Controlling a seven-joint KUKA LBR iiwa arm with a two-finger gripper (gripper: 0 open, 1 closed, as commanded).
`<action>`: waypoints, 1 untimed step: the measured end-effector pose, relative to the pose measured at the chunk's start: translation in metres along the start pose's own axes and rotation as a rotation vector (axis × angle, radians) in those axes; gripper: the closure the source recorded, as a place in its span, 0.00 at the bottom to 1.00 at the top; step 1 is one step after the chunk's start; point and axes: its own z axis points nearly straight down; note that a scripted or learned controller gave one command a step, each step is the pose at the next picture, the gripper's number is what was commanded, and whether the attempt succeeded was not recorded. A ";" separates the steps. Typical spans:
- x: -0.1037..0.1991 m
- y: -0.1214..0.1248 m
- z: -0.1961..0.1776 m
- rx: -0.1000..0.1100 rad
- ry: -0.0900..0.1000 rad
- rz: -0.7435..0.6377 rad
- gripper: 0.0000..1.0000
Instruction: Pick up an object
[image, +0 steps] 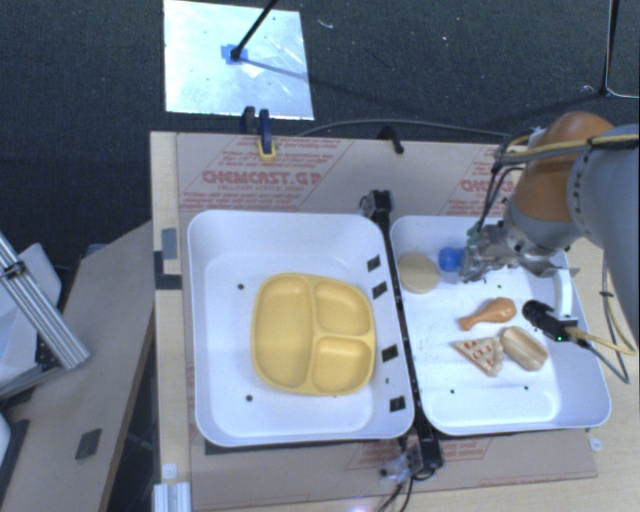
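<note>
My gripper (474, 260) is low in the back part of the right bin (520, 405), reaching in from the right. A small blue object (449, 259) lies right against its left side, partly hidden by it. A round beige disc (418, 272) rests just left of the blue object. In front of the gripper lie an orange-brown drumstick (487, 313), a tan wedge with red marks (480, 352) and a tan bread roll (524, 348).
The left bin (225, 400) holds a yellow divided plate (312, 332). A black divider with clips (392, 300) runs between the two bins. The grey arm with its orange band (560, 170) hangs over the right bin's far right corner.
</note>
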 end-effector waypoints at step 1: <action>-0.003 -0.001 -0.044 0.000 0.000 0.002 1.00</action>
